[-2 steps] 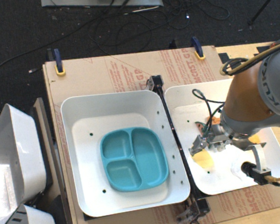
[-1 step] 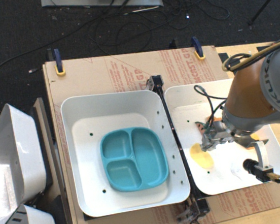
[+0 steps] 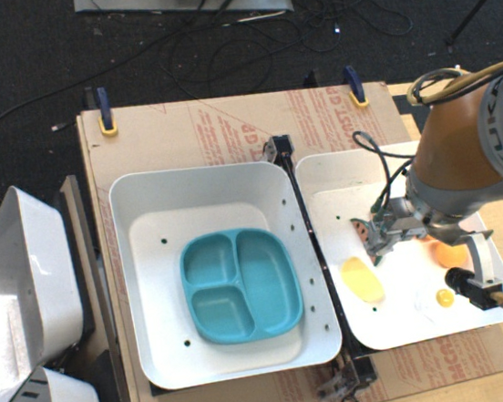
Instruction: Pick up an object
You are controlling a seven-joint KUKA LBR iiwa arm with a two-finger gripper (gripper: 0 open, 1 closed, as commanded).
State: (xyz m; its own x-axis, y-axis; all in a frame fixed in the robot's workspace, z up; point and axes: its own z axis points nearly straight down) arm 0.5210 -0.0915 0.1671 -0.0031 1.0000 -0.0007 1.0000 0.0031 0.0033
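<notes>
Reaching in from the right edge of the worktop [image 3: 223, 121], the arm [image 3: 465, 149] is held low over the right bin [image 3: 321, 172], with the end effector [image 3: 374, 242] near that bin's middle. Whether it is released or clenched cannot be told, since the wrist hides it from above, and nothing can be made out in its grasp. A pale yellow object [image 3: 362, 280] lies flat on the bin floor just beside the end effector, toward the near left corner of the bin. It appears smooth and rounded, perhaps a soft or light plastic piece, so it is judged likely to slip or roll under a closing grasp; it would best be taken across its narrow width, from straight above. A small yellow piece [image 3: 444, 298] rests near the bin's front edge, and an orange object [image 3: 449, 252] is partly covered by the arm. A teal divided tray [image 3: 241, 285] is seen in the left bin [image 3: 148, 255], well apart from the arm.
</notes>
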